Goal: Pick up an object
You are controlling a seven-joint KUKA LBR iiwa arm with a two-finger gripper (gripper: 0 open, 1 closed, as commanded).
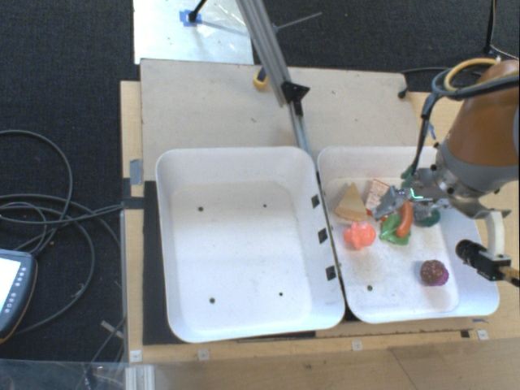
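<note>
Starting at the frame's left, you have the left bin (pixel 236 242), bare white floor. Right of centre, in the right bin (pixel 390 303), a tan wedge (pixel 351 204) and an orange-pink lump (pixel 359 235) lie near the dividing wall. Next comes the green and orange piece (pixel 398 224), directly under the gripper (pixel 404 204); I can't tell how its jaws stand. The dark purple ball (pixel 434 272) sits apart at lower right, with open floor around it.
</note>
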